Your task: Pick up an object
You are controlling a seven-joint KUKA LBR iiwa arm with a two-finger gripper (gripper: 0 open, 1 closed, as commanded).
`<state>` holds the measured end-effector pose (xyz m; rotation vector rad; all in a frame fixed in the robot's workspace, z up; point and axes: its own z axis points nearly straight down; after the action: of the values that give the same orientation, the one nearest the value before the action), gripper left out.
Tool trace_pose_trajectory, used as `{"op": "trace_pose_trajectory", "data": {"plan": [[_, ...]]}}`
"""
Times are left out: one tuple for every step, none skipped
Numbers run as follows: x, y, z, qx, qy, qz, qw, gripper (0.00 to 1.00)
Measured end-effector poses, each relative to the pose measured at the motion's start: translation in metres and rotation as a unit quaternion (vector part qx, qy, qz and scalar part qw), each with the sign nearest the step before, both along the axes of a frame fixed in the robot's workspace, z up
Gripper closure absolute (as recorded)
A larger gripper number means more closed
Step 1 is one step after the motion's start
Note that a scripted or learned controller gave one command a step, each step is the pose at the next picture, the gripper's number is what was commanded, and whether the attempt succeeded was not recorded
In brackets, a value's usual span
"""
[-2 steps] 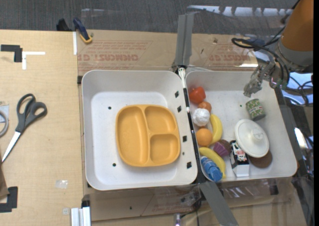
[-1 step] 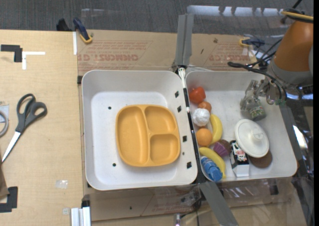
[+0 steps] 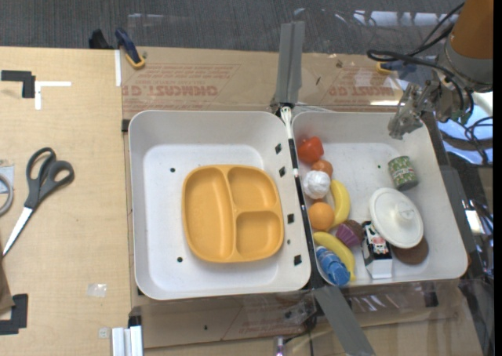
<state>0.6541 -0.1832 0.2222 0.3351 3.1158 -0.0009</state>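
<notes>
Camera view looks down on two white bins side by side, and the pick has not begun in any visible way. The gripper (image 3: 408, 118) hangs at the far right corner of the right bin (image 3: 357, 131), above its rim, with the orange-banded arm (image 3: 474, 21) behind it. Nothing sits between the fingers as far as I can see, but whether they are spread or closed I cannot tell; the metal parts blur against the cables there.

Every candidate object lies untouched in the right bin. Along its left wall runs a column: a red tomato-like toy (image 3: 311, 148), a small brown piece (image 3: 322, 167) just below, a white ball (image 3: 317, 183), an orange (image 3: 320, 216), and a banana (image 3: 340, 201) curving beside them. Lower down lie a purple piece (image 3: 351, 232), a second banana (image 3: 333, 248) and a blue item (image 3: 332, 267). To the right, a small green can (image 3: 401, 172) stands alone, nearest the gripper and well apart from the rest. Below it a white lid-like dish (image 3: 397, 216) rests over a brown disc (image 3: 416, 253), with a small white carton (image 3: 377, 256) touching its lower left.

The left bin (image 3: 157, 190) holds a yellow divided tray (image 3: 233, 212). Scissors (image 3: 38, 186) lie on the bench to the left.

So, in my judgement, all of the task remains: choosing a target, descending, closing and lifting. The green can looks the easiest reach, being isolated.
</notes>
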Motion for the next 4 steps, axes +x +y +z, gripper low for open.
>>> {"op": "trace_pose_trajectory", "data": {"plan": [[-0.046,-0.029,-0.093,-0.0005,0.002,0.192,0.9814,1.00],[-0.003,-0.010,-0.128,0.0002,0.000,0.013,0.9999,1.00],[-0.031,-0.039,-0.068,0.0000,0.001,-0.025,0.9997,1.00],[-0.028,-0.020,-0.073,0.0007,0.002,-0.118,0.9930,1.00]]}}
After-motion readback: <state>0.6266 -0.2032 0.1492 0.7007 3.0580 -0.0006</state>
